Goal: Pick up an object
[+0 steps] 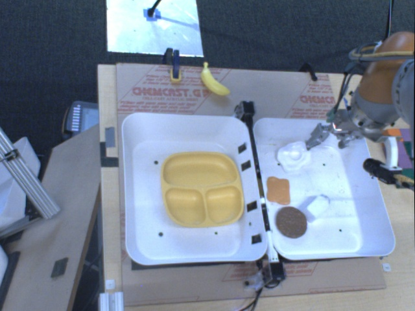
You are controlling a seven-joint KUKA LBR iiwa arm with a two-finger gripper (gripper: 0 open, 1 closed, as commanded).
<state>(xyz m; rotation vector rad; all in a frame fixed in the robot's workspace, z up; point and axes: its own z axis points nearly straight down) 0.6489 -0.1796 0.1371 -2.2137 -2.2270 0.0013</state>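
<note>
The right bin point(363, 238) holds a white lumpy object point(292, 156), an orange-tan flat piece point(278, 190), a brown round disc point(292, 221) and a small white block point(317, 206). My gripper point(329, 135) hangs over the far part of the right bin, just right of the white lumpy object. Its fingers point(317, 137) stand spread with nothing between them. A yellow three-compartment tray point(198, 188) lies in the left bin point(142, 173).
A yellow banana point(213, 81) lies on the board behind the bins, near a yellow clamp point(175, 67). A black divider point(255, 173) runs between the bins. The grey arm with its orange band point(387, 70) stands at the far right.
</note>
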